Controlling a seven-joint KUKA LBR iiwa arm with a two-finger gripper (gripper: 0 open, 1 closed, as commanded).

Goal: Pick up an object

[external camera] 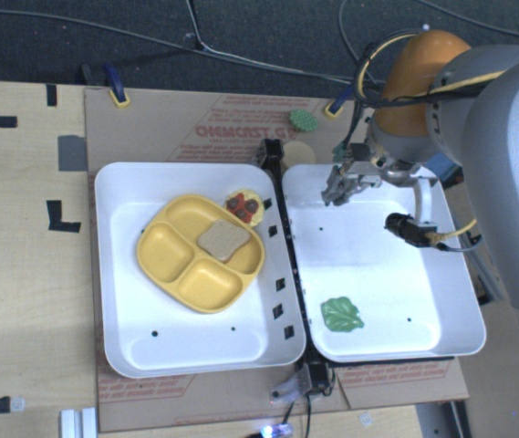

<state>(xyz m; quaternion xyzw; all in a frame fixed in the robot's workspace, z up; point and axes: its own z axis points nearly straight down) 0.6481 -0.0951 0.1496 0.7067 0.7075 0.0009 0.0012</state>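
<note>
Green leaf (341, 315) near front, well apart from pincer (339, 190), its state untellable

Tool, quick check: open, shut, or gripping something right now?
Tool: cannot be told at this angle. It sits over the far end of the right bin, with nothing visible between its tips; the green leaf lies apart, near the bin's front.

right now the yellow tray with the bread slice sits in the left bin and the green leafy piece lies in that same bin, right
Not quite. The yellow tray with the bread slice does sit in the left bin, but the green leafy piece lies in the right bin, near its front edge, as the camera view shows.
</note>
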